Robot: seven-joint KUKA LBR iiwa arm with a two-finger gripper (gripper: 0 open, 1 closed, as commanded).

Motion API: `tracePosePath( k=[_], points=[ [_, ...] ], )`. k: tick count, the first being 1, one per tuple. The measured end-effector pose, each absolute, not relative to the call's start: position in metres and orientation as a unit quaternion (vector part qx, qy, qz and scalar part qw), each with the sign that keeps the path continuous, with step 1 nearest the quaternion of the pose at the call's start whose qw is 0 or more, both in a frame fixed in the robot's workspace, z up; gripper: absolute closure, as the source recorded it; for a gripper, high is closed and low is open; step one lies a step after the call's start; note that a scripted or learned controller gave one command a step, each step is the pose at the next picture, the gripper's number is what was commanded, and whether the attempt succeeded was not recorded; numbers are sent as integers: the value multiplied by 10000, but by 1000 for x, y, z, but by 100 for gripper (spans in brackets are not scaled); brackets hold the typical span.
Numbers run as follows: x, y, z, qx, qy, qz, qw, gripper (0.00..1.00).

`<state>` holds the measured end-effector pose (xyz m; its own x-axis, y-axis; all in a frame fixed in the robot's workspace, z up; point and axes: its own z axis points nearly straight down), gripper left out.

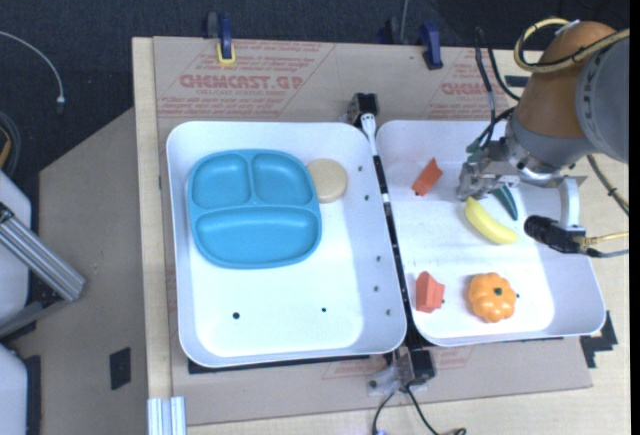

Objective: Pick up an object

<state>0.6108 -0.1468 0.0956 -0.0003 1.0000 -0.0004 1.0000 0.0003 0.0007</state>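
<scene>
The right bin (570, 308) holds a yellow banana (492, 223), an orange-red wedge (427, 176), a red block (429, 292) and an orange pumpkin-like toy (492, 296). A dark green piece (509, 203) shows just right of the banana's upper end. My gripper (483, 186) hangs low over the banana's upper end, at the back middle of the right bin. The arm comes in from the right and hides the bin's back right corner.
In the left bin (290, 323) lies a blue divided plate (255, 207) with a beige round disc (326, 179) beside it at the right. The bins' shared wall (388, 223) runs down the middle. Blue clamps (224, 33) stand at the bench's back edge.
</scene>
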Motion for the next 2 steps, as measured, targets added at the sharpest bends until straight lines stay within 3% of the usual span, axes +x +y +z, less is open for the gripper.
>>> tracePosePath(
  k=[2],
  points=[
    [612,-151,207,7071,7071,16,35,100]
  ],
)
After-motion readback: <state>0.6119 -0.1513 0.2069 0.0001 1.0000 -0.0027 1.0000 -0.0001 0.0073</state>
